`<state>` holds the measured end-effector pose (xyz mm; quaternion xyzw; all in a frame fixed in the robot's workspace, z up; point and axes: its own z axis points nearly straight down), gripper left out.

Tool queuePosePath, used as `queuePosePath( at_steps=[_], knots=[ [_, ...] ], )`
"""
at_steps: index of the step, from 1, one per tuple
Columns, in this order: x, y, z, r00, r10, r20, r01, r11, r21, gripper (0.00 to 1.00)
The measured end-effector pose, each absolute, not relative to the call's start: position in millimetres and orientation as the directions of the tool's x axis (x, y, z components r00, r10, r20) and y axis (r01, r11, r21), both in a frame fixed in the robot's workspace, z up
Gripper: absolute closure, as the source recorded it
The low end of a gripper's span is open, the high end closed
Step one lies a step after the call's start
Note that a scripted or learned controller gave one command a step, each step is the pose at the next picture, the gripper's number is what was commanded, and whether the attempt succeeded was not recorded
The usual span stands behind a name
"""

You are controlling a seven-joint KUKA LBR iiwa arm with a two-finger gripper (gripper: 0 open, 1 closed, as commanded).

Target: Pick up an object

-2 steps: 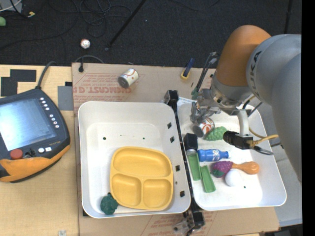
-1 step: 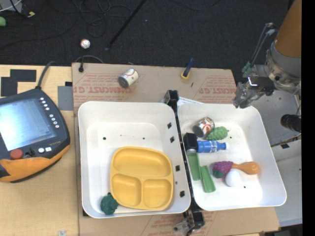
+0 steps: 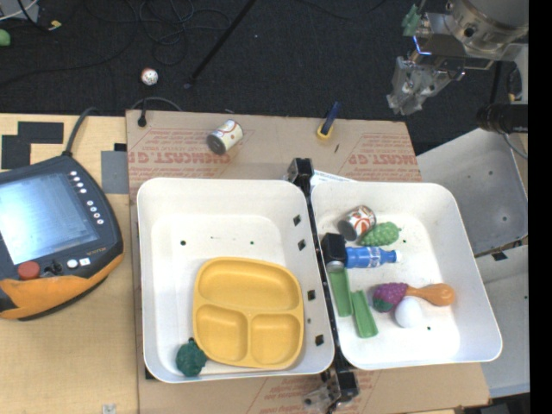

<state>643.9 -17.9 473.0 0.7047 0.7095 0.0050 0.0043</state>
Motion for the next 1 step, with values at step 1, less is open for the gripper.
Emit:
queuePosePath(
  at_steps=[1],
  knots=[
    [573.3,-59.7,422.8,0.005,1.000,0.001,1.000,-0.005,-0.009,1.00]
  ],
)
